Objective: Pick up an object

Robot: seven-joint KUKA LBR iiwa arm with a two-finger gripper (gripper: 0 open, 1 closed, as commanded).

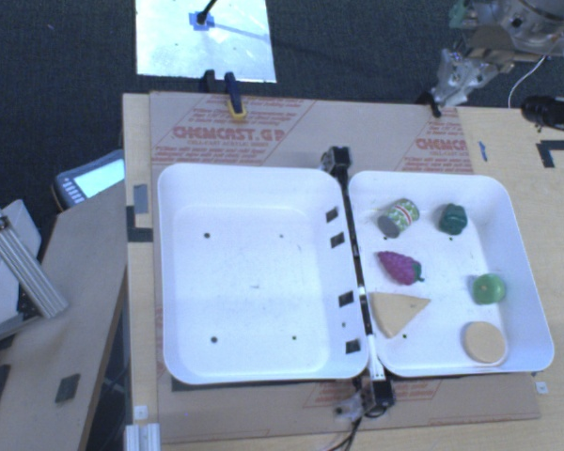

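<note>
Purple grapes lie apart from neighbours, an easy target; gripper, finger state indiscernible, hangs beyond the right bin.

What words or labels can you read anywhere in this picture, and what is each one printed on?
"CHEMCAST GP", red print on the brown protective sheet under the bins, at its far left.
A second red print on the same sheet, at the far right: cut off by the bin, not readable in full.
The small can in the right bin has a label, too small to read.
</note>
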